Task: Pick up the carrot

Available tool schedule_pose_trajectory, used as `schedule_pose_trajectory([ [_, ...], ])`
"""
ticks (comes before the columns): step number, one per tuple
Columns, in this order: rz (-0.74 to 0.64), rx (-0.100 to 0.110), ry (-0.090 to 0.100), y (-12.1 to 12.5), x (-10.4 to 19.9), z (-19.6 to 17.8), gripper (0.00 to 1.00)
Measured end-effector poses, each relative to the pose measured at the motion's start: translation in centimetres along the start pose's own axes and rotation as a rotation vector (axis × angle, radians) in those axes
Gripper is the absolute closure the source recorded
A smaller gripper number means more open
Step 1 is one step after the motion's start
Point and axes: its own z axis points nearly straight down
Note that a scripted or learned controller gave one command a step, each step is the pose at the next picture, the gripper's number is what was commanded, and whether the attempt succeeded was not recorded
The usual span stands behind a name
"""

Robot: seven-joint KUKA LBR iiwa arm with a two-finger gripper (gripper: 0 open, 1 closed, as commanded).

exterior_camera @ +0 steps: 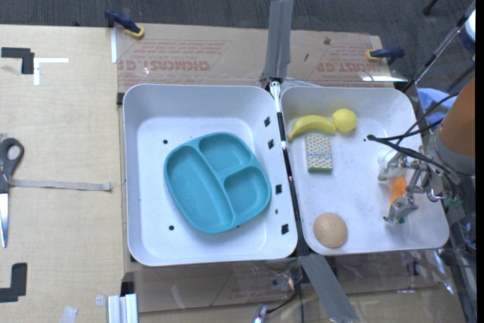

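1. The carrot (397, 188) lay near the right wall of the right bin (355, 238), its long axis running roughly near-to-far, directly at the gripper (401, 197).
2. The gripper's metal parts overlapped the carrot; whether it was wide, narrow or gripping could not be told.
3. The arm reached in from the right, wrist low over the bin floor.
4. The sponge (319, 153), banana (310, 125) and lemon (344, 119) sat well left of the gripper.

Bright even overhead light — soft shadows, mild glare on white bins (136, 163), focus sharp.
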Motion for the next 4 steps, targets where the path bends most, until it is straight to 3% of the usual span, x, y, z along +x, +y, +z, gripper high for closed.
schedule_pose_trajectory([
  [1, -0.005, 0.002, -0.006, 0.1, -0.3, -1.1, 1.00],
  [2, -0.099, -0.001, -0.002, 6.1, 3.5, -11.9, 1.00],
  [3, -0.207, -0.001, 0.000, 8.8, 1.4, -11.2, 1.00],
  [4, -0.504, -0.002, 0.001, 1.9, 3.3, 0.1, 1.00],
])
